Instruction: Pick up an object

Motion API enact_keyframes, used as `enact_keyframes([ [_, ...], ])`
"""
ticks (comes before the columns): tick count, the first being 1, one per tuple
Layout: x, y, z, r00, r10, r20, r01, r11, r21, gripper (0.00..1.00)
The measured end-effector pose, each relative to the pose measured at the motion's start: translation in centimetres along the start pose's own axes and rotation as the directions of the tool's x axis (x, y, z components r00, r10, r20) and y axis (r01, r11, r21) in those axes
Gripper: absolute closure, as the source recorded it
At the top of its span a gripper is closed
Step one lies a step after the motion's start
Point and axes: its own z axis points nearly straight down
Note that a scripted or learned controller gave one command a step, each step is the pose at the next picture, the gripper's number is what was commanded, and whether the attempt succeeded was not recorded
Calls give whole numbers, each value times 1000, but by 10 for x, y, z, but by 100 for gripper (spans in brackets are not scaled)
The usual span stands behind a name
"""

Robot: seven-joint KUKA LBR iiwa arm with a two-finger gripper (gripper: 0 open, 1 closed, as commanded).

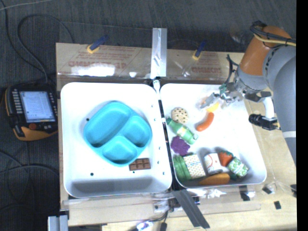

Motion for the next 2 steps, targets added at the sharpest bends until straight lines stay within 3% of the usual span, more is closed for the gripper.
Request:
enact_keyframes([
  [1,-2,2,-10,1000,-3,16,3,1000,-13,100],
  [2,24,-21,-95,979,203,17,-202,979,-13,100],
])
